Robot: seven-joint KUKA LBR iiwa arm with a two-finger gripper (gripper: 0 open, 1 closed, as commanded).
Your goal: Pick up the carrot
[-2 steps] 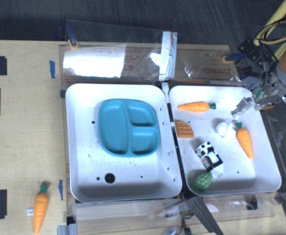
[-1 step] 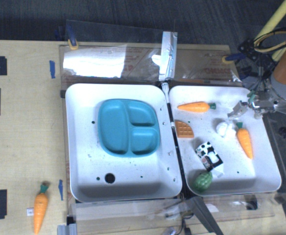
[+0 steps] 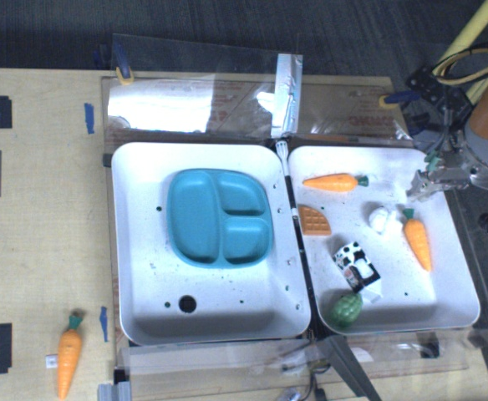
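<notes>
Carrot at bin top: a carrot (image 3: pixel 333 182) lies on its side near the far wall of the right bin (image 3: pixel 457 303), green tip pointing right.
Second carrot: another carrot (image 3: pixel 417 239) lies near the right wall of the same bin, green tip up toward the gripper, pointed end toward the near side.
Third carrot: a carrot on the bench (image 3: pixel 68 353) lies outside both bins, at the near left.
Gripper: the gripper (image 3: pixel 424 184) sits over the far right corner of the right bin, just above the second carrot's green tip; nothing shows between its fingers, and whether they are spread or closed cannot be told.
Arm: the arm (image 3: pixel 485 136) is cut off by the right edge.
White lump: a small white object (image 3: pixel 381 219), too blurred to name, lies beside the second carrot.
Other bin contents: a waffle piece (image 3: pixel 314 221), a black-and-white toy (image 3: pixel 357 266), a green ball (image 3: pixel 345 309).
Left bin: the left bin (image 3: pixel 135 307) holds a blue divided plate (image 3: pixel 221 216).
</notes>
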